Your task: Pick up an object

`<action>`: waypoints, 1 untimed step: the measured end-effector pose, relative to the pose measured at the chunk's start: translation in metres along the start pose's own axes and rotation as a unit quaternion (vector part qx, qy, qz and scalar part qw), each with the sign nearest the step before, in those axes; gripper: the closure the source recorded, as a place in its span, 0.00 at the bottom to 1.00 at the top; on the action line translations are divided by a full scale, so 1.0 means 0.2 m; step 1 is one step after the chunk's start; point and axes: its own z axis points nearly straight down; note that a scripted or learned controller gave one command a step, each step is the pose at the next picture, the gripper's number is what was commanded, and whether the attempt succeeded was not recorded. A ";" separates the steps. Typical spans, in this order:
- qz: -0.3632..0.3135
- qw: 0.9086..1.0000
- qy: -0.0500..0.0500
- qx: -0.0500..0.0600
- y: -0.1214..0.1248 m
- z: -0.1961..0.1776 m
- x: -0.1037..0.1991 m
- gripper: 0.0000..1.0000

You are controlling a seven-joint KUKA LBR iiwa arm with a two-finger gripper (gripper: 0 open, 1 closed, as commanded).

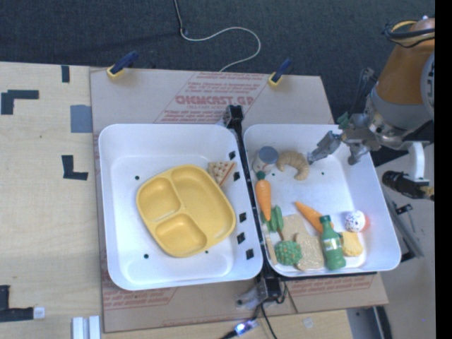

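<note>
Right bin (367,189); end effector (337,149) spread wide, empty, above its far edge beside croissant (294,162).

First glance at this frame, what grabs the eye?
The yellow divided plate in the left bin, with a waffle-patterned cracker at its upper right edge. Next, the right bin and its toy food: two carrots, a croissant and a green bottle. The gripper hangs over that bin's upper right part, holding nothing.
</note>
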 end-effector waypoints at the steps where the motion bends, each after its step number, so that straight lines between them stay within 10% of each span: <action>1: -0.001 1.000 -0.001 -0.007 0.01 -0.04 0.00 0.00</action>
